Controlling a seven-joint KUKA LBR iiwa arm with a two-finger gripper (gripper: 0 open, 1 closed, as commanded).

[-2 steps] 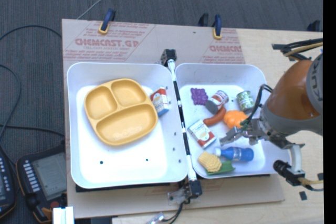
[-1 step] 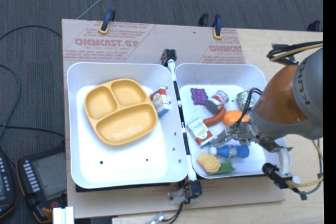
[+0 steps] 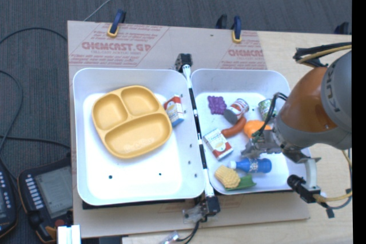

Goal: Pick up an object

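**Over the right bin, gripper low among the toys**

Over the right bin (image 3: 274, 78), near side: grey arm (image 3: 320, 106) with orange band, reaching in from the right, gripper (image 3: 258, 148) down just above the blue bottle (image 3: 254, 166). Finger opening impossible to tell from this angle; nothing seen clamped between them.

Beneath and just near of the gripper: blue bottle lying on its side, white cap end toward the right. Just left of it, at the near edge of the bin: yellow corn cob (image 3: 228, 177) on green husk, touching or nearly touching the bottle. Farther left, close to the divider: small red-and-white carton (image 3: 218, 144), lying tilted. Mid-bin: red sausage (image 3: 234, 128) lying at a slant, an orange piece (image 3: 254, 127) at its right end, partly hidden by the wrist. Behind the sausage: grey item (image 3: 229, 115) and a red-and-white can (image 3: 239, 106). Far left of the bin: purple grape bunch (image 3: 216, 104). Far right, half hidden by the arm: green-rimmed can (image 3: 265, 107).

Across the divider, in the left bin (image 3: 86, 140): yellow three-compartment plate (image 3: 131, 120), well apart from the gripper. Just beside the plate's right rim: second small carton (image 3: 174, 111), red, white and blue, standing tilted.

Along the far edge of the board: two blue-and-yellow clamps (image 3: 117, 21). Off the bench at the near left, on the carpet: pendant controller (image 3: 48, 191) with screen, black cable trailing away.
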